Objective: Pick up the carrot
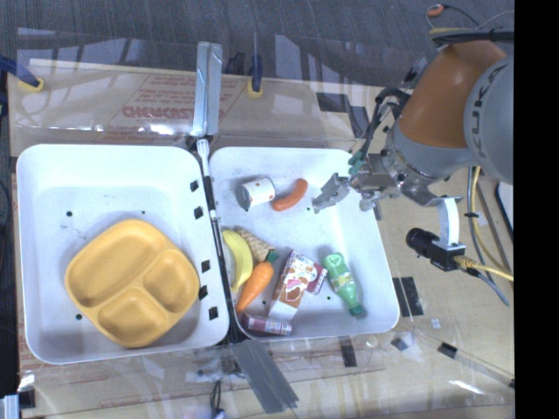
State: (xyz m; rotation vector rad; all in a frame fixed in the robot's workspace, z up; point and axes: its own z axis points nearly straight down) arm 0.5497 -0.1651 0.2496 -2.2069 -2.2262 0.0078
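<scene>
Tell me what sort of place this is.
Most likely a robotics lab bench set up for pick-and-place trials. Two shallow white bins sit side by side, the right one holding toy food such as a carrot and a sausage, and a robot arm's gripper hangs over it.

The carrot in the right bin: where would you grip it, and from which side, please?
Probably across the carrot's thick orange middle, coming straight down. It lies flat and slanted, with the banana and the carton close on either side, so close the fingers across its width.
</scene>
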